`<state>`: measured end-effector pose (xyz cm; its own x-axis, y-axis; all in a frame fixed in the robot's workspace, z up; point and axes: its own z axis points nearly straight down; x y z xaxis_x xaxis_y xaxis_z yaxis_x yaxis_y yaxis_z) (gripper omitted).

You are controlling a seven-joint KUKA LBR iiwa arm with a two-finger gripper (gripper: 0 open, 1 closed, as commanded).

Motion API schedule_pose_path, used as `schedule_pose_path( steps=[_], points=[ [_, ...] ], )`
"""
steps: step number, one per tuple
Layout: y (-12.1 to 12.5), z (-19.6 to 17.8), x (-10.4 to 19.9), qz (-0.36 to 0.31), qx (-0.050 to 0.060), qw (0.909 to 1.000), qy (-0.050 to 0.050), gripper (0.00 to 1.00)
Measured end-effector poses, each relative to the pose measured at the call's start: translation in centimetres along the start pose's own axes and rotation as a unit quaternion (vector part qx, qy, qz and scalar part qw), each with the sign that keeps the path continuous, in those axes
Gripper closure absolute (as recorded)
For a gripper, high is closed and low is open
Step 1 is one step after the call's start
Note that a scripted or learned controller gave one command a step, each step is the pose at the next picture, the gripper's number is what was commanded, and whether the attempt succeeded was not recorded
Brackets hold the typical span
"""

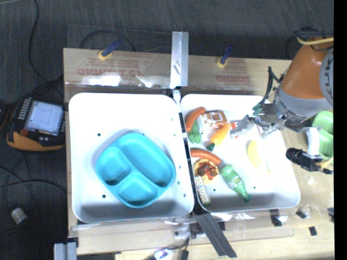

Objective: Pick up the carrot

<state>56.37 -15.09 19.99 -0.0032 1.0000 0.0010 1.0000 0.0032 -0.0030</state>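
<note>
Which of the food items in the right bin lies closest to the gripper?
The orange carrot, just left of the gripper. The hot dogs, green bottle and yellow banana lie farther off.

From my feed, the tray (135, 168) sits in the left bin (87, 112). In the right bin (282, 191), the carrot (218, 134) lies near the back, the gripper (242, 124) just right of it, the bottle (234, 181) toward the front.

Turquoise tray (135, 169) in white bin (87, 118), orange carrot (219, 133), green bottle (235, 181), yellow banana (255, 154)
</note>
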Motion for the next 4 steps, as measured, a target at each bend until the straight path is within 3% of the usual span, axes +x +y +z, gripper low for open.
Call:
schedule_pose_path(
  steps=[1,2,3,4],
  points=[
    [3.7,9.4,1.1,0.026,0.000,0.9997,-0.001,0.00],
    [3.6,8.6,1.2,0.026,0.002,0.9997,-0.001,1.00],
    [6.7,-0.5,2.2,0.068,0.000,0.9977,-0.002,1.00],
    [3.6,2.3,2.9,0.000,0.000,1.0000,-0.002,1.00]
  ],
)
